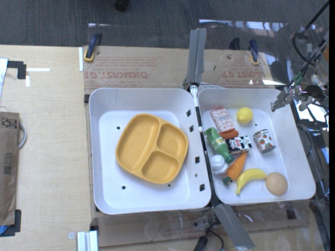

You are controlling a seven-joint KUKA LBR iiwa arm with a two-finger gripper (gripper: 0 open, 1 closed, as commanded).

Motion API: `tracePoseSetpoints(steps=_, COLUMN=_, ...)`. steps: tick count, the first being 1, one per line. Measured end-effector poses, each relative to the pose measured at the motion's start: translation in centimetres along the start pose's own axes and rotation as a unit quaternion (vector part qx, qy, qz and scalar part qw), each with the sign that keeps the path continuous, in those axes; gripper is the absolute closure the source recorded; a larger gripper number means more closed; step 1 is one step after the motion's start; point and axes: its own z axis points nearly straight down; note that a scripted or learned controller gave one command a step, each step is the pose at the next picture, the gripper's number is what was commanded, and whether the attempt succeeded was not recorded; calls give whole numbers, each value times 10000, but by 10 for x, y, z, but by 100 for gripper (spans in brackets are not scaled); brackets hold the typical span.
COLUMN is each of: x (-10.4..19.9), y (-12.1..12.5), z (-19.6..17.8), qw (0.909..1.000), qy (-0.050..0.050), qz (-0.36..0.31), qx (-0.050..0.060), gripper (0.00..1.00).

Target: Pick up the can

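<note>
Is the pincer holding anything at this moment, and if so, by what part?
Nothing is held. The pincer sits at the right bin's far right corner, with nothing between its tips. The can stands on the bin floor, apart from it.

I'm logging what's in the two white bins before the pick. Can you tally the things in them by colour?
Yellow: 3, the divided yellow plastic plate, round lemon, curved banana
Red/pink: 2, the small red-labelled can, pink carton
Green: 1, the green bottle
Orange: 1, the carrot
Tan: 1, the egg-shaped ball
Black-and-white: 1, the small box
Total: 9
</note>
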Motion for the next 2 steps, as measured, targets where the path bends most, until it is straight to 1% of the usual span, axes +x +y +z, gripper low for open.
tracePoseSetpoints(steps=1, x=84, y=19, z=-109, qw=9994, qy=-5, qz=-338, qx=-11, gripper=0)
tracePoseSetpoints(steps=2, x=172, y=45, z=-220, qw=9984, qy=-7, qz=563, qx=-2, gripper=0)
